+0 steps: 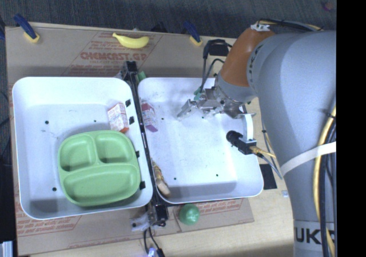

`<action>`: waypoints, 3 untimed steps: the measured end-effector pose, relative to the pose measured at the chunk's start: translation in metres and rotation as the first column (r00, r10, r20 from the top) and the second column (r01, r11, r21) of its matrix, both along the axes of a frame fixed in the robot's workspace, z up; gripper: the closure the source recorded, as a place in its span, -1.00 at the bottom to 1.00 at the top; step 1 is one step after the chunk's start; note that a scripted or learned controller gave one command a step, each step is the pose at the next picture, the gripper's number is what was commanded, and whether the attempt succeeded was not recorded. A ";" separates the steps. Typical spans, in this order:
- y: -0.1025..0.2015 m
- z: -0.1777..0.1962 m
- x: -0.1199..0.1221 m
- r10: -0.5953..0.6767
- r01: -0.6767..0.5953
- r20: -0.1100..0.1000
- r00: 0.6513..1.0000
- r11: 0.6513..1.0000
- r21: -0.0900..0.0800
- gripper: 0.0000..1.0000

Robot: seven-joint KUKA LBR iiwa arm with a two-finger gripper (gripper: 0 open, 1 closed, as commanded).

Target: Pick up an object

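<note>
- Grey arm (291,130) w/ orange band (243,56) is closest to cam, bulking over the right bin's (194,187) right side.
- Gripper (191,107) sits low over right bin's upper middle, pointing toward the divider; fingers look slightly spread, nothing between them.
- Small red/white packet (148,116) lies in right bin's upper-left corner, near the gripper tip but apart from it.
- Tan object (159,181) rests at right bin's lower-left edge.
- Left bin (34,136), beside right bin, holds green tray (100,165) & a carton (118,117) touching tray's top edge.
- Green ball (189,213) sits just below right bin, on cardboard.
- Banana (131,39) lies above both bins, well apart from right bin.
</note>
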State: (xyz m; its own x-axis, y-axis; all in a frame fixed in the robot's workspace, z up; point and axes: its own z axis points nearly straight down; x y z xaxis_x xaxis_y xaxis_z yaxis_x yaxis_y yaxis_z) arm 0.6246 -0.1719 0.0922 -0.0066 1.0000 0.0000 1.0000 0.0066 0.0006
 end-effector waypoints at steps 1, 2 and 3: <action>0.011 -0.001 -0.149 -0.001 0.001 -0.006 1.000 1.000 0.002 -1.00; -0.039 0.000 -0.066 -0.001 0.001 -0.001 1.000 1.000 0.000 -1.00; -0.038 0.010 -0.066 0.004 -0.004 -0.001 1.000 1.000 0.001 1.00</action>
